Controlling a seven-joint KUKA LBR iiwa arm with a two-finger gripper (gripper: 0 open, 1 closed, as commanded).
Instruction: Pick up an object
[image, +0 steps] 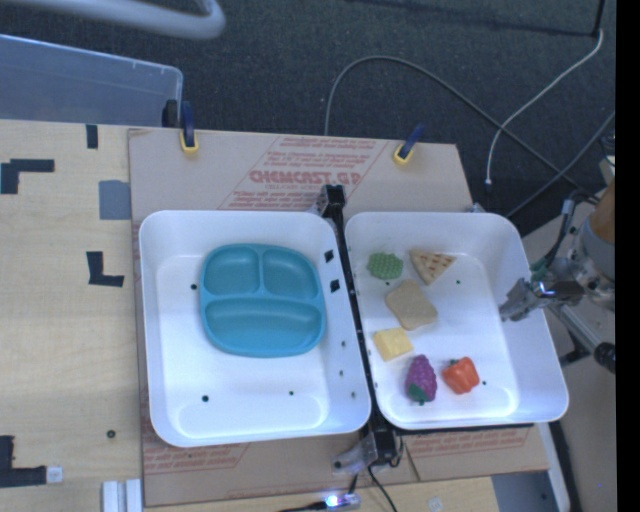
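We see the gripper (519, 301) at the right bin's (497, 232) right rim; we cannot tell how it is set. Left of it lie the bread slice (412, 305), pizza wedge (432, 265) and green toy (385, 266); the orange pepper (460, 375), grapes (421, 379) and cheese cube (392, 344) lie lower left. The left bin (165, 330) holds a teal plate (263, 300).
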